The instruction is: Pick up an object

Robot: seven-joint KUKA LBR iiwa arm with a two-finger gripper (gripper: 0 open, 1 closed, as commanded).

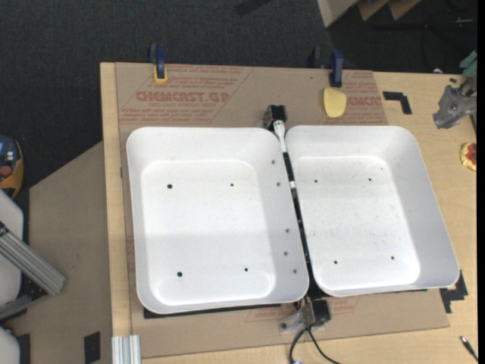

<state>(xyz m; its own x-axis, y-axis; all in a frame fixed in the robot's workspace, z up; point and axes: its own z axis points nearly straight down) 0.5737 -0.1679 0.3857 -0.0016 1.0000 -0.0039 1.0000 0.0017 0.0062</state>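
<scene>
- Single fixed camera, mounted above the bench (227, 89), looking down at a slant.
- The far bench edge sits toward the top of frame, the near edge toward the bottom.
- Standoff is moderate: the left bin (144, 203) and the right bin (424, 196) both fit whole, with dark floor visible beyond the bench.
- The claw (455, 106) enters at the right edge, beyond the right bin's far corner.

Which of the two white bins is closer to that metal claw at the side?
The right-hand bin: the gripper sits beyond its far right corner, while the left-hand bin lies across the bench.
</scene>
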